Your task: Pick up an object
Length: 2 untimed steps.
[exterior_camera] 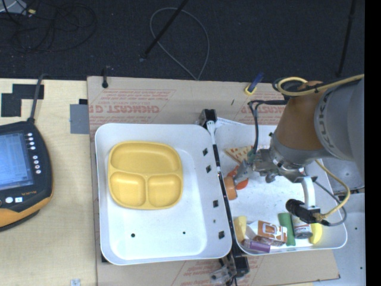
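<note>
My gripper (245, 168) reaches in from the right and is low over the left part of the right bin (333, 243). Its tip is right by an orange and red object (231, 185) that lies against the bin's left wall. Whether it touches that object I cannot make out. A tan waffle-like piece (237, 154) lies just behind the gripper. Along the front of this bin lie a yellow object (240, 226), a small printed box (271, 231), a green cylinder (287, 226), a purple item (259, 243) and a yellow piece (316, 235).
The left bin (119, 243) holds a yellow divided plate (144, 174). A black divider (217, 177) runs between the bins. A black part with cables (300, 208) hangs under the arm. A handheld control pendant (21, 171) lies on the bench at far left.
</note>
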Available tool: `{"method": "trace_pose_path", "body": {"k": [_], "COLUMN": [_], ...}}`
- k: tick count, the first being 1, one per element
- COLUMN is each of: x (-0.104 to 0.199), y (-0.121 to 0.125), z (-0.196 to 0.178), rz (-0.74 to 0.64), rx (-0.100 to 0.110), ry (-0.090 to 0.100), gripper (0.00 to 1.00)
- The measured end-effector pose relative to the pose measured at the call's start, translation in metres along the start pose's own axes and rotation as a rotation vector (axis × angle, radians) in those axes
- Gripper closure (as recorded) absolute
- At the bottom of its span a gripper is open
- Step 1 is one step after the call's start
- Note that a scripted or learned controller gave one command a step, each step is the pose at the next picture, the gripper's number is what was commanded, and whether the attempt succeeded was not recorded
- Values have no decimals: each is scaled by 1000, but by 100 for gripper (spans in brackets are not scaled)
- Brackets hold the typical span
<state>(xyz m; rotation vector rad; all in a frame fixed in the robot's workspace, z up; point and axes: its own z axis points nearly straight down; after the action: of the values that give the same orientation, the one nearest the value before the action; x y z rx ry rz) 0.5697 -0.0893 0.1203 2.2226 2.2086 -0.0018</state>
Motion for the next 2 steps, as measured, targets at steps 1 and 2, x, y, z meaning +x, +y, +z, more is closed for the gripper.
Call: {"method": "trace_pose_path", "body": {"k": [1,2], "x": [-8,0], "y": [10,40], "z": [29,32], "rz": [4,-3], "rx": [-8,3], "ry": [-10,2], "gripper": [0,0]}}
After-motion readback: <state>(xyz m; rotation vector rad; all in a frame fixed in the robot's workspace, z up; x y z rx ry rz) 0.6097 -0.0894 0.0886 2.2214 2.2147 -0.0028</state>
